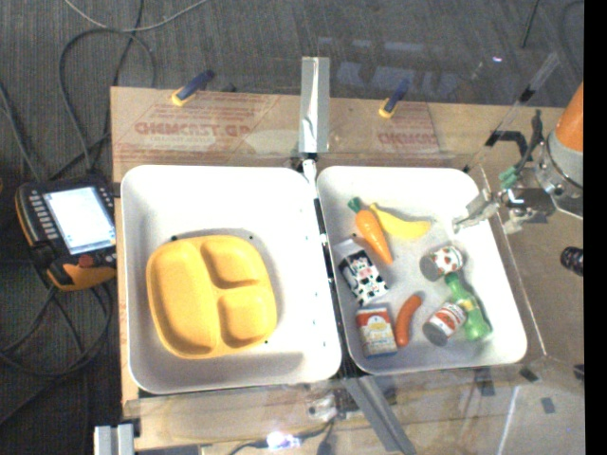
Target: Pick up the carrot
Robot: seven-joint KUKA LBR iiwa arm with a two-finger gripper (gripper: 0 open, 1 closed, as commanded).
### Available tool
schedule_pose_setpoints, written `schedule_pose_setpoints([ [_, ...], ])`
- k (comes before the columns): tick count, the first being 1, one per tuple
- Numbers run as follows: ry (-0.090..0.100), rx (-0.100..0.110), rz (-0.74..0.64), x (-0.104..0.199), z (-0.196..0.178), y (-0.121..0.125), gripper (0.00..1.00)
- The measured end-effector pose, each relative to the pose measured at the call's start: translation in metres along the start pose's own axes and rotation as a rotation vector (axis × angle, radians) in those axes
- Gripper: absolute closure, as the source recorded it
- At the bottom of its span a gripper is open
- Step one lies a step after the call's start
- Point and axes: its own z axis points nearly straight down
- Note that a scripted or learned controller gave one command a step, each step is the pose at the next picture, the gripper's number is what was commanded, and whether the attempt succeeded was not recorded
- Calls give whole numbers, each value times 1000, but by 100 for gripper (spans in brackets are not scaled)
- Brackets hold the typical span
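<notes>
1. You see two white bins; the left bin (133,254) holds a yellow divided tray (213,294).
2. The right bin (507,335) carries the small items.
3. Your gripper (486,209) hangs over that bin's upper right rim; you cannot tell its state.
4. The carrot (372,234) lies upper left in the right bin, touching a banana (406,223), well apart from the gripper.

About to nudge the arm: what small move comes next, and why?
Probably shift the gripper left across the right bin toward the carrot. It sits near the bin's right edge, apart from the carrot, which lies beside the banana.
</notes>
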Motion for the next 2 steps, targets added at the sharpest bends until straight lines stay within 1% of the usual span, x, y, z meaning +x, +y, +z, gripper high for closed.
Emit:
schedule_pose_setpoints([
  [1, -3, -1, -209, 49, 81, 89, 0],
  [2, -1, -6, -613, 73, 149, 101, 0],
])
